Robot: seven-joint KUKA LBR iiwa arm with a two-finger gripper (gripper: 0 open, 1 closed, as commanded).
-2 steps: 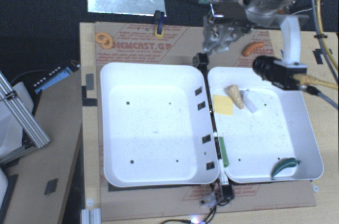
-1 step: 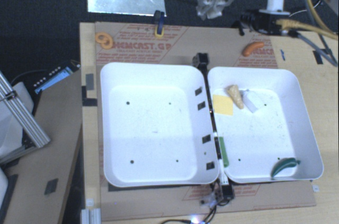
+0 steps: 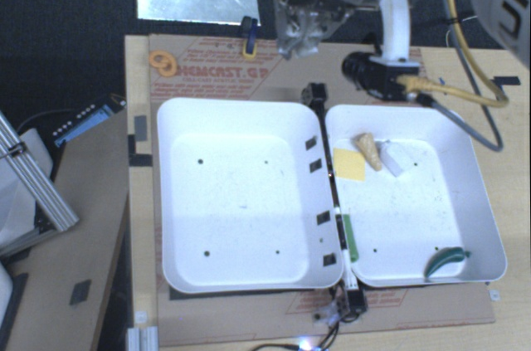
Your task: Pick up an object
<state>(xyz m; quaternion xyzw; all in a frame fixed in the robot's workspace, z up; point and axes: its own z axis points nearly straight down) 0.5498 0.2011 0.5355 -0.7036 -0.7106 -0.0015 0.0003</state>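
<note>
Cardboard (image 3: 217, 70) under the bins carries red print we cannot read. At lower right of the right bin (image 3: 477, 200) we see a green object (image 3: 445, 260); higher up lie a yellow square (image 3: 349, 165), a tan piece (image 3: 368, 150) and a pale block (image 3: 390, 158). The gripper (image 3: 300, 38) hangs at top centre, its grasp impossible to tell.

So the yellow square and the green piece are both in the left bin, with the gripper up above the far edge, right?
Not quite. The camera view shows the yellow square and the green piece in the right bin, not the left one. The gripper is indeed up above the far edge.
</note>
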